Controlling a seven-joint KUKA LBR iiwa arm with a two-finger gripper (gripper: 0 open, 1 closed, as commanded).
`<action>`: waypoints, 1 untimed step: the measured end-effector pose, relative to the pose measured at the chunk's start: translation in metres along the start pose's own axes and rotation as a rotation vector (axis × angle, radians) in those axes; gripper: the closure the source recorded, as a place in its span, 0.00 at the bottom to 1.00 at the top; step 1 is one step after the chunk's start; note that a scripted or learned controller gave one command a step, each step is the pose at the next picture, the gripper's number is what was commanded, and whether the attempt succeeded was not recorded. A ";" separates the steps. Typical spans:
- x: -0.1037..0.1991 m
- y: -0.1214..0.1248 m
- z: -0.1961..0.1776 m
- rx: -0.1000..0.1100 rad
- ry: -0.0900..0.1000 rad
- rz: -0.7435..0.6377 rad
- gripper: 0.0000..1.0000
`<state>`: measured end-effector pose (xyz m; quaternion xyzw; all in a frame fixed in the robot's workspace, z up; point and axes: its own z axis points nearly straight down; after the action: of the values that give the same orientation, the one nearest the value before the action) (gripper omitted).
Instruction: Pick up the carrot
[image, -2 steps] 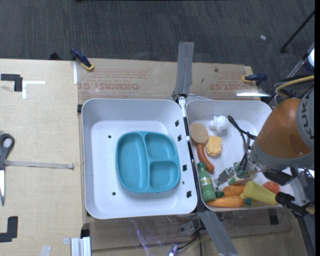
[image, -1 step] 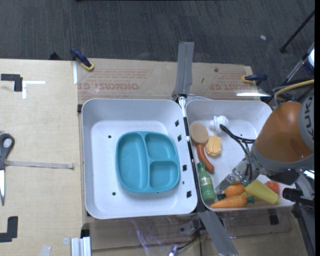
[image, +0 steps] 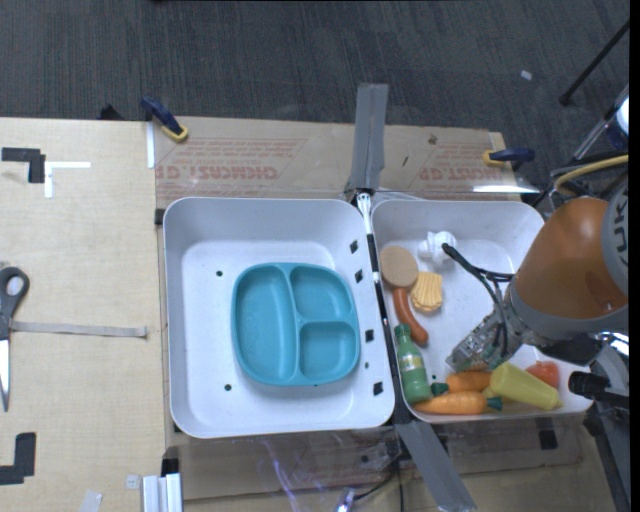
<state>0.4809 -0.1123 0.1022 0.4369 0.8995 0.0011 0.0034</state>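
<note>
My claw (image: 478, 348) hangs low in the right bin (image: 480, 215); I cannot tell its state. The carrot (image: 452, 403) lies at the near wall, just beyond my claw, crowded by one green bottle (image: 410, 364), a yellow piece (image: 522, 386) and a second orange piece (image: 468, 380). My arm (image: 570, 270) hides the bin's right side.

Grey arm (image: 612, 215) with orange band (image: 575, 262), black cable (image: 480, 272).
</note>
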 end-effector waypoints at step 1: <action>0.008 0.004 -0.021 0.004 0.002 0.432 1.00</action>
<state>0.4789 -0.1039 0.1230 0.6196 0.7849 0.0002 0.0014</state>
